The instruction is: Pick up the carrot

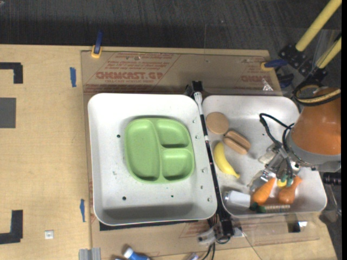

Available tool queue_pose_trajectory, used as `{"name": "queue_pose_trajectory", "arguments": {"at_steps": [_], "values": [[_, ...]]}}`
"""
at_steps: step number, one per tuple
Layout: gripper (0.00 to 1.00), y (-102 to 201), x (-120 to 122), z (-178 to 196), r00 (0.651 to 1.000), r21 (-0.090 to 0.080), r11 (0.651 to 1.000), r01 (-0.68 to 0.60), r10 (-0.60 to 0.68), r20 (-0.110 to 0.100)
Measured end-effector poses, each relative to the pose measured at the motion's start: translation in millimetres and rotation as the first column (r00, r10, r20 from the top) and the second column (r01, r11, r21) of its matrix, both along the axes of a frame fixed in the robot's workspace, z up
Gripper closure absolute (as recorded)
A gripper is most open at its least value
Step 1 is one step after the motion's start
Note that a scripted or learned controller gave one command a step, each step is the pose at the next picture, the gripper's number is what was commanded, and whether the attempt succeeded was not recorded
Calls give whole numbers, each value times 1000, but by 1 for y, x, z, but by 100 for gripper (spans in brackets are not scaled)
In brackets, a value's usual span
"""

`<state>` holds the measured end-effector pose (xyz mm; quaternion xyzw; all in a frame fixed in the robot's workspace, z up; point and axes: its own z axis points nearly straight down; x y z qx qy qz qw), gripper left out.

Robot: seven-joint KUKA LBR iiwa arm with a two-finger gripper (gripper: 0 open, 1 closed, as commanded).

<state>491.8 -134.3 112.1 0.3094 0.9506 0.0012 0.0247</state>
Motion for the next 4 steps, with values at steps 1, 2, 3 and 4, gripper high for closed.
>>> {"name": "queue_pose_trajectory", "arguments": {"at_steps": [1, 2, 3, 4], "values": [[0, 6, -8, -22, 990, 6, 991, -134, 134, -33], [0, 12, -5, -22, 799, -3, 799, -601, 601, -29], [0, -37, -5, -23, 842, -1, 843, -539, 538, -29], [0, -30, -5, -22, 519, -9, 519, -855, 854, -32]]}}
